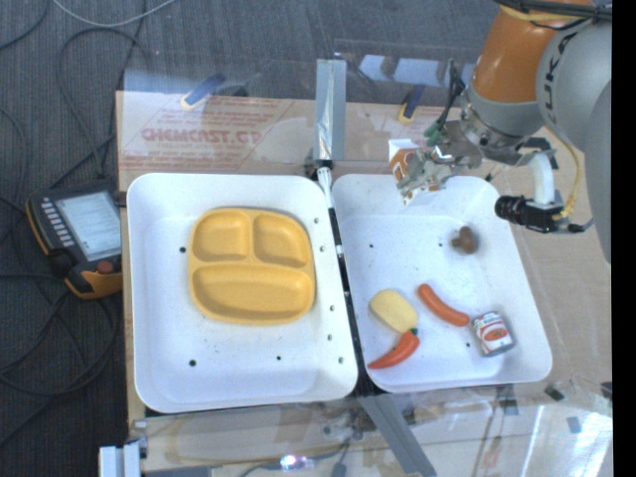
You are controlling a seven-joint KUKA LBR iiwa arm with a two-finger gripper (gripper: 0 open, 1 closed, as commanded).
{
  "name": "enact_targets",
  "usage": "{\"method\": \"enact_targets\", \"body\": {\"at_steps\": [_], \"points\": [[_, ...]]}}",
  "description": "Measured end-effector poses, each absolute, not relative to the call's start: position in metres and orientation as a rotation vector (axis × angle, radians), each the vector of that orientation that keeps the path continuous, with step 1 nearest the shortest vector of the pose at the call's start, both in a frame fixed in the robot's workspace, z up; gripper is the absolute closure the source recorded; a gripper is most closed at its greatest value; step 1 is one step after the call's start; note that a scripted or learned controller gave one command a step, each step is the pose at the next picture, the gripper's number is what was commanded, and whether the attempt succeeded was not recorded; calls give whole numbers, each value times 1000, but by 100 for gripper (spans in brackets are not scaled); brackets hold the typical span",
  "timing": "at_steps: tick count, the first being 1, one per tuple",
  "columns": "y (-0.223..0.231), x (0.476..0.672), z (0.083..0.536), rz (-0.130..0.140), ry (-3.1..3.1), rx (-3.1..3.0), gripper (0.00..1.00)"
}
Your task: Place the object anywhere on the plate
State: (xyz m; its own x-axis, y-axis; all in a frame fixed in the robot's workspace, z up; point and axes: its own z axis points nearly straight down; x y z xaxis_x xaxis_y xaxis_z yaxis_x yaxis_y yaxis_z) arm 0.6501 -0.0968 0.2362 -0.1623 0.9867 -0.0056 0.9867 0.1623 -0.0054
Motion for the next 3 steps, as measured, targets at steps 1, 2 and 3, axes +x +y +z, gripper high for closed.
{"method": "enact_targets", "body": {"at_steps": [1, 2, 3], "points": [[-44, 587, 181, -5, 2436, 1993, 100], [31, 615, 186, 3, 2623, 1720, 100], [31, 612, 182, -4, 2628, 1724, 0]]}}
